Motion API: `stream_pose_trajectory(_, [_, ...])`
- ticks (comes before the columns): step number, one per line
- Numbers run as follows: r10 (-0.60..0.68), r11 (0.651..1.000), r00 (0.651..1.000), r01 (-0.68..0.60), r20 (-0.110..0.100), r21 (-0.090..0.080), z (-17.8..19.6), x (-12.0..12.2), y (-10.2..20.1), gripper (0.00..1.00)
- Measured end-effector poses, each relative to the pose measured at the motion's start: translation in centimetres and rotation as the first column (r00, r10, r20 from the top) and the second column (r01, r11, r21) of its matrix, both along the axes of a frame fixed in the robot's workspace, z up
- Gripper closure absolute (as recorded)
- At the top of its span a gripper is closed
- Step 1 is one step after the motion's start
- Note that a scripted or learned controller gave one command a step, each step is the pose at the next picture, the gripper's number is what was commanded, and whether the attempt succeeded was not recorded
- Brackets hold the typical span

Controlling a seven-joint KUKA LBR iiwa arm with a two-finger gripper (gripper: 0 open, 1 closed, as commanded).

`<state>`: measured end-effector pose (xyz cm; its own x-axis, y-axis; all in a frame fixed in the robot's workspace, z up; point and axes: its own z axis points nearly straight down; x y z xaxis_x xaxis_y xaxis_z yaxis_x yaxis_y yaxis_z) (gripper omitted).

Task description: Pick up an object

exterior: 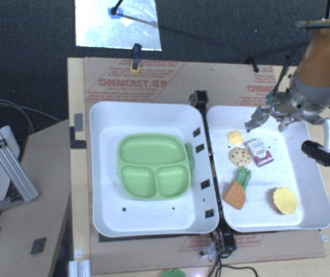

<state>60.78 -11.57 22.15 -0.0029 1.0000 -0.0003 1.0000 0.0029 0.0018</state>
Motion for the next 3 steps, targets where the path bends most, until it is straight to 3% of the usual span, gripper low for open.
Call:
stream_pose_trajectory(1, [-0.003,1.0,1.0,0.003,-0.003,0.001,-5.4,-4.1,-1.4,0.0])
stream_pose_trajectory(2, [-0.002,1.0,1.0,0.002,0.006,-0.004,-13.6,-3.9,-1.9,0.0])
stream_pose_trajectory(3, [-0.004,1.0,1.0,0.004,0.021,-0.011,-11.9,-3.5,-2.2,1.0])
